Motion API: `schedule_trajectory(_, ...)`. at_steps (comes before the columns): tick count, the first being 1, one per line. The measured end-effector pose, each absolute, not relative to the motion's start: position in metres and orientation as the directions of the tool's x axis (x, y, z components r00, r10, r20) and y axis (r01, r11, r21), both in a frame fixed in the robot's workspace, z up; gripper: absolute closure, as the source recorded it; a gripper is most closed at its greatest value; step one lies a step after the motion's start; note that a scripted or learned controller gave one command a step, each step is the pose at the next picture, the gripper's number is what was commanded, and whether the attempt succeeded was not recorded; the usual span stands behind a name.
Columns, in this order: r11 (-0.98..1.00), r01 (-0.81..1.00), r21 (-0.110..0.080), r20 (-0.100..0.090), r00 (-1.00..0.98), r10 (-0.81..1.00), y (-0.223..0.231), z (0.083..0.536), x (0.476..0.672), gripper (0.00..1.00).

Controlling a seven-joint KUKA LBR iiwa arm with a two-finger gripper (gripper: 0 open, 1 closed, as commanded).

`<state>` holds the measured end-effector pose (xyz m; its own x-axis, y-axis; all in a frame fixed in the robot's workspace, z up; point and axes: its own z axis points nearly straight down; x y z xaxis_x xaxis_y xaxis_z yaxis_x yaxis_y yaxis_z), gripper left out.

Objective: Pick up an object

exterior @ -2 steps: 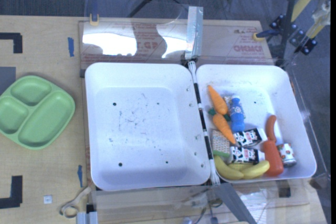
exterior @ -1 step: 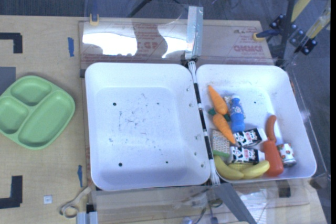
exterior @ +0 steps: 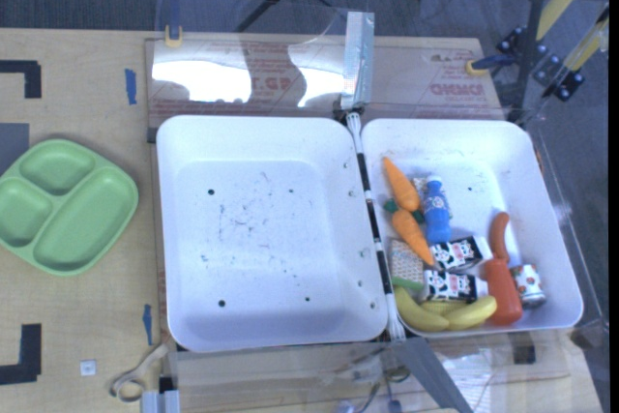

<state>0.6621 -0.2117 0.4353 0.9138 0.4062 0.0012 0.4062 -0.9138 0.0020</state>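
We saw the things to be picked all gathered in the right bin (exterior: 464, 127), crowded toward its near and left part. Two orange carrots lay end to end beside the divider, the upper carrot (exterior: 400, 184) slanting down to the lower carrot (exterior: 415, 238). A small blue bottle (exterior: 436, 209) lay just beside them, touching or nearly touching both. Below it sat two black-and-white patterned cartons (exterior: 456, 253), one in front of the other, with a pale, grid-textured piece (exterior: 405, 262) at their left. A yellow banana bunch (exterior: 447, 313) curved along the near wall, pressed against the front carton. At the right of the pile a red-orange bottle-like piece (exterior: 502, 274) stood against the banana's tip, and a small can (exterior: 529, 285) rested just beside it. The pieces hemmed one another in.

The left bin (exterior: 256, 127) showed only dark specks and scuffs on its floor. Behind both bins a clear plastic sheet (exterior: 253, 65) caught the light. Well apart on the wooden bench (exterior: 87, 82), a green divided plate (exterior: 64, 205) lay at the left.

We could not tell whether the claw was apart or together, nor how the arm was posed.
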Motion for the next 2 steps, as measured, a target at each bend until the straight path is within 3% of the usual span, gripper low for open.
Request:
schedule_trajectory(1,-0.979,0.206,0.001,0.002,0.979,0.206,-0.2202,0.4353,0.6578,1.00)
schedule_trajectory(2,-0.979,0.202,-0.002,-0.001,0.979,0.202,-0.2214,0.4355,0.6492,1.00)
